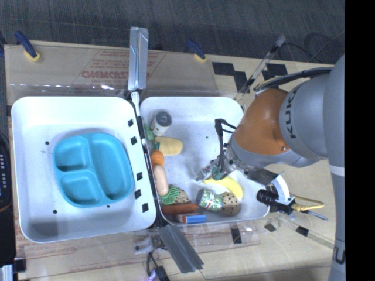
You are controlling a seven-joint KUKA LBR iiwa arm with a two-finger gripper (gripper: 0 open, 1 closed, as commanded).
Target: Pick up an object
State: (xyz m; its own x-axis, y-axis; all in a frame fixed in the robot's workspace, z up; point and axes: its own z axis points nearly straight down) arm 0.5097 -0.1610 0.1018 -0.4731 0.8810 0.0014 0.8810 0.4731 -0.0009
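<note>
– Dark carpeted floor [88,10] is seen beyond the table [64,60], on which two shallow white bins are set side by side. Where is the pincer found?

– The pincer [214,170] is placed low in the right bin [193,102], at the upper end of a yellow banana [229,187]. Whether contact is made cannot be told, nor whether the pincer is released or clenched. Nothing is seen to be held.

– How is the banana expected to handle?

– It is judged to be a moulded toy: light, stiff and smooth-skinned. Some slipping is to be expected, and little breakage is feared. A hold across the middle of the curve would be favoured, since the ends taper.

– What is crowded around it?

– A labelled can [209,200] and a brown spotted piece [231,202] are lodged just beside it, toward the near wall. A pale yellow block [168,146] and an orange carrot-like piece [157,157] are ranged along the dividing wall, well apart from it. The bin's surface is judged hard and slick, so the banana could be pushed aside. A blue compartment tray [94,168] is held in the left bin [35,116].
</note>
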